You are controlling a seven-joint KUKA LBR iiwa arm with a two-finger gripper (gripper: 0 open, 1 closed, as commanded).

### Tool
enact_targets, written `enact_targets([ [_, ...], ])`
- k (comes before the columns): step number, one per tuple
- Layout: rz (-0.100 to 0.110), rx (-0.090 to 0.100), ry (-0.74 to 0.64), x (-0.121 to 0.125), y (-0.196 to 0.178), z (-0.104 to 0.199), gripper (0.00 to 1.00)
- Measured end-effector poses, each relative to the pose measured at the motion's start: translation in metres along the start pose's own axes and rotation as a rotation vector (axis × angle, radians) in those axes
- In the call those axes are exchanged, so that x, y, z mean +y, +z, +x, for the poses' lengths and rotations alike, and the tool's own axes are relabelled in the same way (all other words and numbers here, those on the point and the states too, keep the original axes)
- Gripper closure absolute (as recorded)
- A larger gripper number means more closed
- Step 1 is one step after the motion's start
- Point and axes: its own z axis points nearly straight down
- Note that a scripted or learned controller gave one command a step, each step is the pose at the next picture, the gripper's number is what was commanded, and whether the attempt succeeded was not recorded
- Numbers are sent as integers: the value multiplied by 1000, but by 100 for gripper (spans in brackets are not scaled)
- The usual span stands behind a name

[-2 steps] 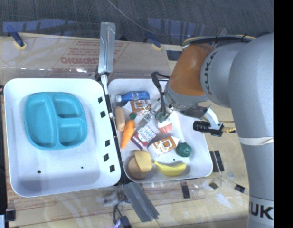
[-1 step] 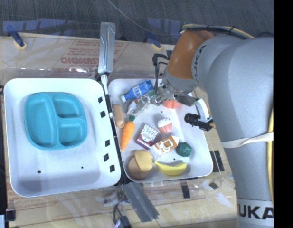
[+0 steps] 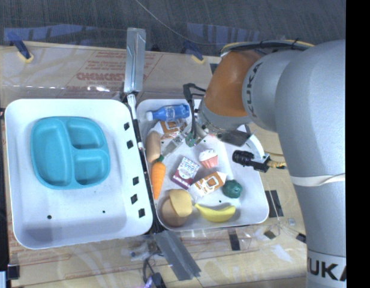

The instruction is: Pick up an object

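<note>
A: Start with the big grey KUKA arm point(image 3: 304, 131). It bulks closest to the lens, and its orange band sits just above the wrist, hiding most of the gripper point(image 3: 190, 138).

B: Is the gripper open or closed?

A: I cannot tell; the wrist covers it. Only a small dark-and-green tip pokes out low in the right-hand shallow white bin point(image 3: 256, 212).

B: What lies around that tip?

A: Just beyond it, toward the bin's far wall, a clear plastic bottle with a blue label point(image 3: 170, 112). Touching or nearly touching the tip, a small brown-and-white printed packet point(image 3: 171, 128). To its side nearer the other bin, a tan bread roll point(image 3: 153, 146), with an orange carrot point(image 3: 158, 177) below that. On the near side, a red-and-white carton point(image 3: 186, 168), a pink-topped cupcake point(image 3: 208, 158), a green round thing point(image 3: 232, 189), a yellow banana point(image 3: 217, 212) and a tan bun point(image 3: 177, 205).

B: Which would you go for?

A: The packet or the bottle, probably, as they sit closest. The crowding is the trouble. I'd come straight down, centre on one item, and check that it is really caught before lifting.

B: And the left-hand white bin point(image 3: 29, 227)?

A: Well away from the gripper, holding a light blue divided plastic tray point(image 3: 69, 150).
</note>
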Motion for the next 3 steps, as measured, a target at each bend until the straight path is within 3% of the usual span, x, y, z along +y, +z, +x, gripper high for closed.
enact_targets([
  [1, 18, 25, -6, -3, 5, 8, 100],
  [2, 18, 26, -6, -3, 5, 8, 0],
  [3, 24, 30, 205, -69, 14, 46, 0],
])
